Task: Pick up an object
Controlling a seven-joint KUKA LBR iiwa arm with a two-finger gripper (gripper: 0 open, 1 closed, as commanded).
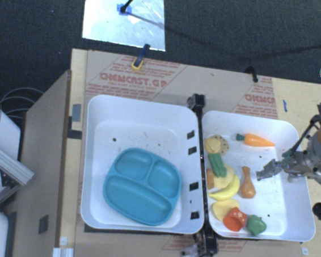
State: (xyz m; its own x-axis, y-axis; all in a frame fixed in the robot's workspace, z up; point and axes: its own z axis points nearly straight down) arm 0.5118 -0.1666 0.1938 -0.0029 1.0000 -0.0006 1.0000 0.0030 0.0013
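Blurring gripper (265, 171), arm cropped

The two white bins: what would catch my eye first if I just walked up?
Likely the blue divided tray, alone in the left bin. Next, the bright toy food clustered along the right bin's left side: an orange carrot at the top, a yellow banana mid-way. The gripper hovers beside them.

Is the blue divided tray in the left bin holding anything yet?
Empty. The blue tray lies flat in the left bin with all three compartments bare; the toy food sits in the right bin.
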